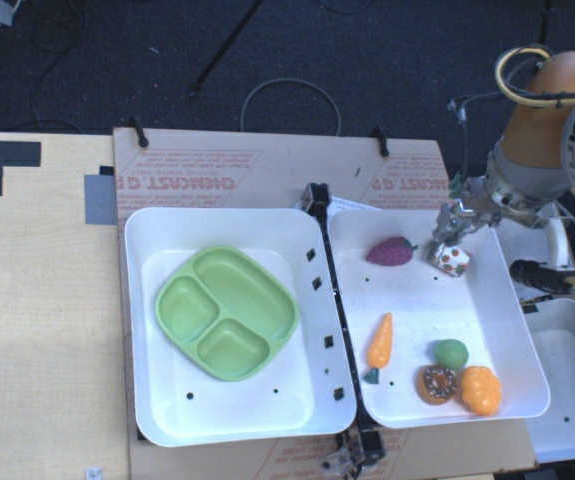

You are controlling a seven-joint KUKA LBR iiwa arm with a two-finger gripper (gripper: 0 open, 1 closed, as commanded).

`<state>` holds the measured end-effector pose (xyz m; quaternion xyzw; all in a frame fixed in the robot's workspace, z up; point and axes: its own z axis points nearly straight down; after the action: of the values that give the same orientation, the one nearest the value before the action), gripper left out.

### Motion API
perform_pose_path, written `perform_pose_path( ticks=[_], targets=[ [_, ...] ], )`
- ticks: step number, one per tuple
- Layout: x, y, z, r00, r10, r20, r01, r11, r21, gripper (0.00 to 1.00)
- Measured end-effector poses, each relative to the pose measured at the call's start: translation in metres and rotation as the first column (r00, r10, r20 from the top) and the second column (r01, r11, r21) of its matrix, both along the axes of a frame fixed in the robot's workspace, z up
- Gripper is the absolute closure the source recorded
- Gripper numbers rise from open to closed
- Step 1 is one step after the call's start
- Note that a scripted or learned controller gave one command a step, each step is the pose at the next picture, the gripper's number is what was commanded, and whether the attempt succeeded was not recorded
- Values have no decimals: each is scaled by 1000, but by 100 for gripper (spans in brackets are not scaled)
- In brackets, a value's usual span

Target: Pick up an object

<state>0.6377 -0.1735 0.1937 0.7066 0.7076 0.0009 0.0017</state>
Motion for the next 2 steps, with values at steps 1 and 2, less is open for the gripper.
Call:
perform_pose_path(
  ticks=[1, 2],
  targets=[
    [1, -4, 43, 1000, 0, -1, 0, 1000, 0, 100],
    [-16, 44, 52, 1000, 3, -6, -3, 1000, 3, 100]
  ],
)
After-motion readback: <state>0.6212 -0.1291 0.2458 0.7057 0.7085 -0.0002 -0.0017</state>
